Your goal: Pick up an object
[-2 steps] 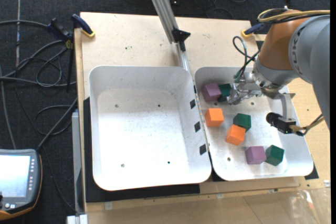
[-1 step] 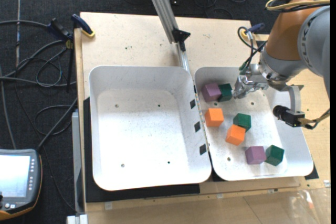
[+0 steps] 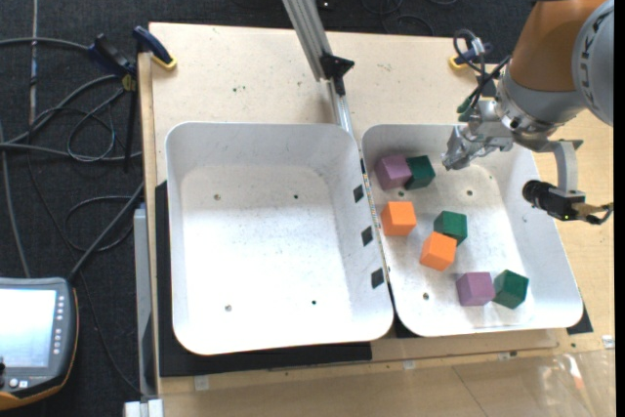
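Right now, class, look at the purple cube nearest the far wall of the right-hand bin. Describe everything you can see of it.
The small purple cube looks like a matte, solid block, foam or painted wood by its look, with slightly soft edges. It sits flat on the floor of the right-hand shallow white bin, in its far left corner, turned a little off square to the walls. A dark green cube presses against its right side. An orange cube lies just nearer the camera, apart from it. The robot's hand hangs to its right, not touching it.

Bright, even overhead light; soft shadows, sharp focus.
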`<state>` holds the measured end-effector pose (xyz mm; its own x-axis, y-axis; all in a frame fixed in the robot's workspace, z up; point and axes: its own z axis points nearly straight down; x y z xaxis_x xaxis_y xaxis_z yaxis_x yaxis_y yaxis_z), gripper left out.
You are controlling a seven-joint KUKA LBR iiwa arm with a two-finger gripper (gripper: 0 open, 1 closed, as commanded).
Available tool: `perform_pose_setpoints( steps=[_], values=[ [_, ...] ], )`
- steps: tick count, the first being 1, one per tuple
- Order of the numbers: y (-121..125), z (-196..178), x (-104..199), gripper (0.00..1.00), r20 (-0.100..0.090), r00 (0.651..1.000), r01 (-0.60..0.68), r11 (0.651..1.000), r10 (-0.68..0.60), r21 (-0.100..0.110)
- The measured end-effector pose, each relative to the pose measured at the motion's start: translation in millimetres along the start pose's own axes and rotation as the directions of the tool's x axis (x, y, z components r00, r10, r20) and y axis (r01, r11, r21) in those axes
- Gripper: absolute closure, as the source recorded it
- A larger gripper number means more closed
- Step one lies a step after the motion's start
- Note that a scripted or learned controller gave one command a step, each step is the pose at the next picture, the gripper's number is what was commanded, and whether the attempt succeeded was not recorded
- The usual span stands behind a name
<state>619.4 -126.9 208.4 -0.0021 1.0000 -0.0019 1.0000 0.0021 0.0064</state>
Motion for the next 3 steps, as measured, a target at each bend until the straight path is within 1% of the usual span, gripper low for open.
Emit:
perform_pose_setpoints(
  steps=[1,2,3],
  values=[
    [1.3,-13.6,52.4,1.00,-0.003,1.000,0.006,1.000,-0.005,0.003],
    [-7.0,-5.8,106.4,1.00,-0.004,1.000,0.006,1.000,-0.006,0.008],
    [-7.0,-6.2,165.1,1.00,-0.005,1.000,0.007,1.000,-0.006,0.006]
  ],
)
